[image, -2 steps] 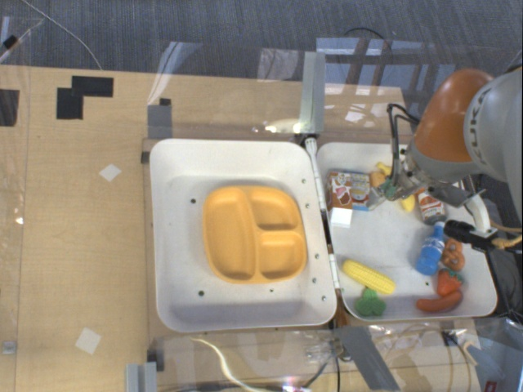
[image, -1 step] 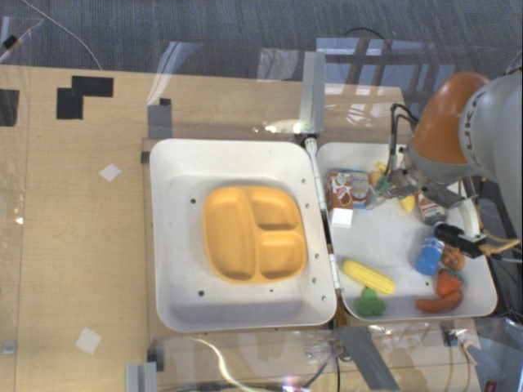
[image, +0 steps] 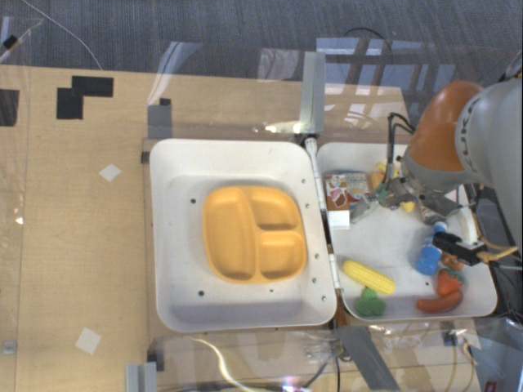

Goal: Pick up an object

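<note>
Arm: reaching in from the right, low over the back of the right bin (image: 490, 296), orange band showing above the wrist.
Gripper (image: 384, 198): down among the clutter near the bin's back left, just beside a red-and-white packet (image: 343, 188) and a small yellow piece (image: 380, 172).
Fingers: too dark and tangled to read, so I cannot tell whether they are spread or pinched, and nothing is seen between them.
Candidates: corn (image: 368, 276) and green piece (image: 372, 302) at the front, blue toy (image: 428, 260) and red pepper (image: 439, 300) to the right, all resting on the bin floor.
Left bin (image: 176, 178): holds a yellow tray (image: 253, 233), well apart from the gripper.
Progress: by my read, approach made, no lift yet; grasp and raise are left.
</note>
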Robot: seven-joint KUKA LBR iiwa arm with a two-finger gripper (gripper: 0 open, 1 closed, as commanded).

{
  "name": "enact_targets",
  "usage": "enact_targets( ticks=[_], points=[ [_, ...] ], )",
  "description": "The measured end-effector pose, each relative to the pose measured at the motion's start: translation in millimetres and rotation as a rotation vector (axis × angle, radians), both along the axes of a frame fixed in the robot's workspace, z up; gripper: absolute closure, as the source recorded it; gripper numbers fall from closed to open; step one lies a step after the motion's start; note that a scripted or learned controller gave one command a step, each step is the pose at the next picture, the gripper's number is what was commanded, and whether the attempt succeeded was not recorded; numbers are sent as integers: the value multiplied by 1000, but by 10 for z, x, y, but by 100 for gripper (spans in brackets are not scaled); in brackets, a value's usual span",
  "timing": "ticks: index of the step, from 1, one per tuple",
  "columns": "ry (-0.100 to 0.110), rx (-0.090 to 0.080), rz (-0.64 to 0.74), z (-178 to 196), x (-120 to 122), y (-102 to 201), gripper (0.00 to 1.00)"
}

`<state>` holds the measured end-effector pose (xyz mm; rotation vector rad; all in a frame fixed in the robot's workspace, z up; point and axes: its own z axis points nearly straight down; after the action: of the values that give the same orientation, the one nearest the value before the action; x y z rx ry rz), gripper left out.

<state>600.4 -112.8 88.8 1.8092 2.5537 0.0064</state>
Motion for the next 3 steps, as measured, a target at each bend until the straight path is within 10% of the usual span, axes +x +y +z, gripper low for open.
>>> enact_targets(
  ticks=[1, 2, 3],
  points=[
    [-9, -2, 7, 141, 30, 3, 100],
    [-10, -3, 8, 139, 33, 6, 0],
    [19, -4, -5, -8, 517, 27, 0]
  ],
)
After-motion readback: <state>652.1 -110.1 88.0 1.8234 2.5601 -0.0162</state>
